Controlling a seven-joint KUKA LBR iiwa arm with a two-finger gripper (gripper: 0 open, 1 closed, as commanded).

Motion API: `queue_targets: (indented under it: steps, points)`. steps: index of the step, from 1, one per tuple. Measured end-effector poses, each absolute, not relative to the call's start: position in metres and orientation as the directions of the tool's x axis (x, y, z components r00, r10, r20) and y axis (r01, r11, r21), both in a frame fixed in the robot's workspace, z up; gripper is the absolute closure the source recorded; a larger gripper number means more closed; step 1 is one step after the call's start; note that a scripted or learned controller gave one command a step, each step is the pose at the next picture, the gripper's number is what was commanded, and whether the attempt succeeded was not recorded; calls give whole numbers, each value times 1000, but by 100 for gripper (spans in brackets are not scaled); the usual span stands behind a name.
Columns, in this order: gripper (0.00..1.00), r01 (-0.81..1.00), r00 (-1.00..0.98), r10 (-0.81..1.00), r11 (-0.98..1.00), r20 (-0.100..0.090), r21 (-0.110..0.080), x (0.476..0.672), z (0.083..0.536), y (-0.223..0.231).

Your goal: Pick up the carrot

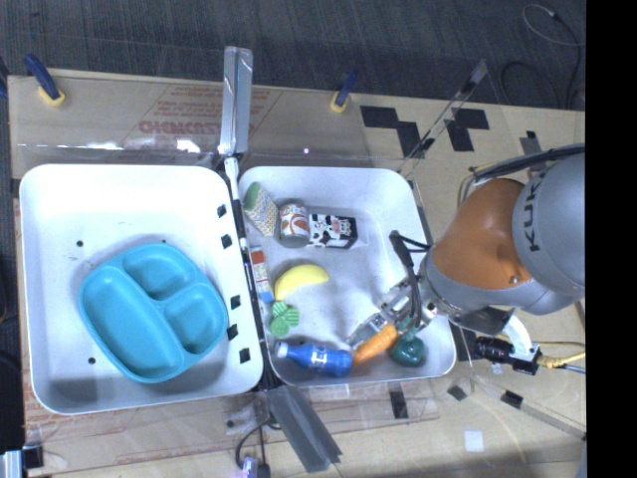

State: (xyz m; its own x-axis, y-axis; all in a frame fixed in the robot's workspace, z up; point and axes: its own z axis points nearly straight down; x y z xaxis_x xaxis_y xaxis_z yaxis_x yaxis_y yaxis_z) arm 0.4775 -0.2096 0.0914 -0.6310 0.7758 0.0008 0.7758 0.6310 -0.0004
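The carrot (372,346) is a small orange piece lying near the front wall of the right bin (343,179), between a blue bottle (315,358) and a dark green vegetable (408,350). My gripper (388,319) reaches in from the right and hangs low just above and behind the carrot's right end, very close to it. Whether it touches the carrot is unclear from this angle.
The right bin also holds a yellow banana (300,279), a small green toy (286,317), a cow-patterned can (318,228) and a small carton (261,210). A blue divided plate (151,310) lies in the left bin (60,207).
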Motion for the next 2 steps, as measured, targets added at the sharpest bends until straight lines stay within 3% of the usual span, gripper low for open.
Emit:
queue_targets:
  steps: [1,2]
  points:
    - [100,773,-635,773,635,2,-1,478,100,-209]
    - [0,773,-635,773,635,2,-1,478,101,-209]
